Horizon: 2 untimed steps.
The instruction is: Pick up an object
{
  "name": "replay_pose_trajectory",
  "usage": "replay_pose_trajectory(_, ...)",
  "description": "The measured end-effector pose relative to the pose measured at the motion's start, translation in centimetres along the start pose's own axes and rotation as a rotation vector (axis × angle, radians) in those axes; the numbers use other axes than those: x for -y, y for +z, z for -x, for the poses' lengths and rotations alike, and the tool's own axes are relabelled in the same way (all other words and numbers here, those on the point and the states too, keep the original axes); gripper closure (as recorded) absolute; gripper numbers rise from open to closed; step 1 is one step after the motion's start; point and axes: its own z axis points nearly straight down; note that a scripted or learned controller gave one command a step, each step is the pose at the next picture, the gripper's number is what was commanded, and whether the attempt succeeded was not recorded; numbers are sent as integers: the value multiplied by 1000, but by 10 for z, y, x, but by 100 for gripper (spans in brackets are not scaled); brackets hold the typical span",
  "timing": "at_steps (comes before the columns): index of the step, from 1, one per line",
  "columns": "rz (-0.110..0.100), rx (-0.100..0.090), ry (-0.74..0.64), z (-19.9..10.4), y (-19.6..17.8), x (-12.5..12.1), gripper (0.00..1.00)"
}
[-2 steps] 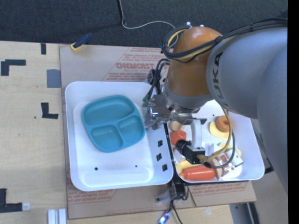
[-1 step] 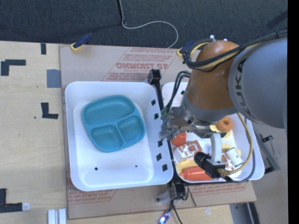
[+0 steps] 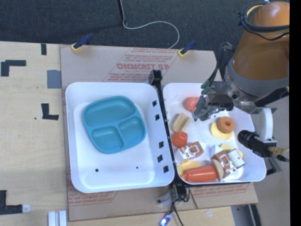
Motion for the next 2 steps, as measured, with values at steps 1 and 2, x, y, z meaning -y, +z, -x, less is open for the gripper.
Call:
replay_pose_trajectory(1,-26,-1,-7,-45,141,5,100)
replay_pose_trajectory(2,3,-4,-10,-73,-6,0,100)
